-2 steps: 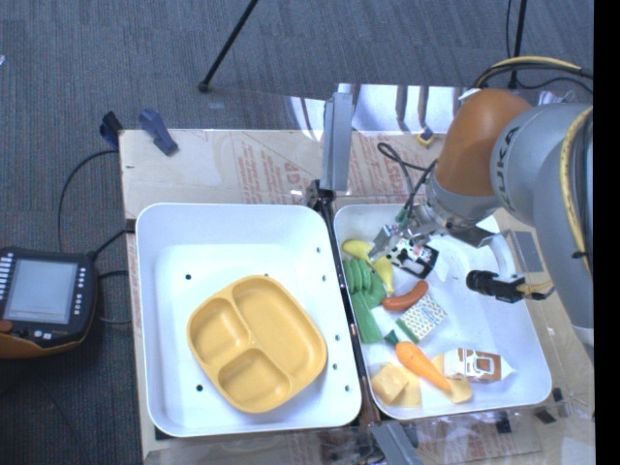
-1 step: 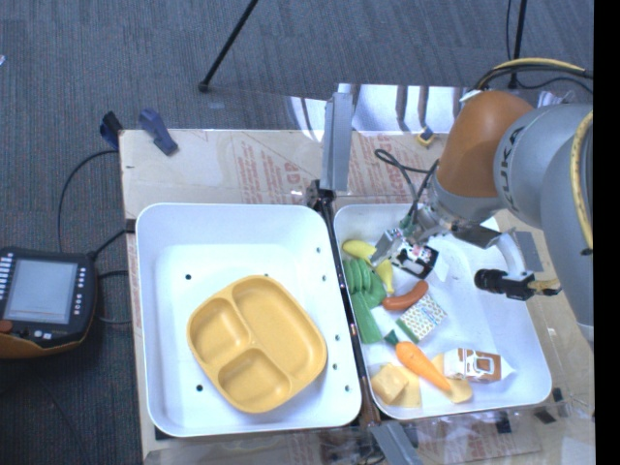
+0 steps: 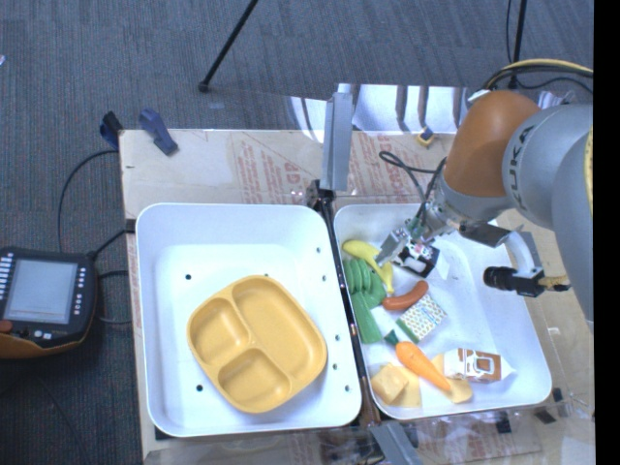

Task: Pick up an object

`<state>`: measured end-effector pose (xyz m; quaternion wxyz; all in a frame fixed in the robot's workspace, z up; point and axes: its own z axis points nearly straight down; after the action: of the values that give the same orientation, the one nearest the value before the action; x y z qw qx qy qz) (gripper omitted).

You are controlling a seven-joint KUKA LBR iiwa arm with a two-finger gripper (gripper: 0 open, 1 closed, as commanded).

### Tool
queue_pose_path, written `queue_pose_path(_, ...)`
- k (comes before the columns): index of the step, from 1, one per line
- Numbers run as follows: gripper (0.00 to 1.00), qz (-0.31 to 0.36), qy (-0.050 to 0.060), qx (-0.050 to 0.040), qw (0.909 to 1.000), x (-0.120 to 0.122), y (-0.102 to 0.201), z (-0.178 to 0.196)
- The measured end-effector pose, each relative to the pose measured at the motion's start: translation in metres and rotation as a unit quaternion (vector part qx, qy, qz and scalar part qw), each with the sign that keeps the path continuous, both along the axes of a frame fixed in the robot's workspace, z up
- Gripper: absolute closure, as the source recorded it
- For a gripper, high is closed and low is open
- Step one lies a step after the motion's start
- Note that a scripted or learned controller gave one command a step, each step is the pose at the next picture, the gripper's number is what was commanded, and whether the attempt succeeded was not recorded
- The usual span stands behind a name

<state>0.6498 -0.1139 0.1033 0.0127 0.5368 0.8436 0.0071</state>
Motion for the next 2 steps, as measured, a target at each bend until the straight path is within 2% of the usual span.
queue_pose_path(1,0.00,0.017,0.009,-0.0004,0.9998,-0.0021,-0.0066,-0.0106)
queue_pose_path(2,1.00,0.018,0.012,0.0006,0.9998,-0.0031,-0.0051,-0.0035)
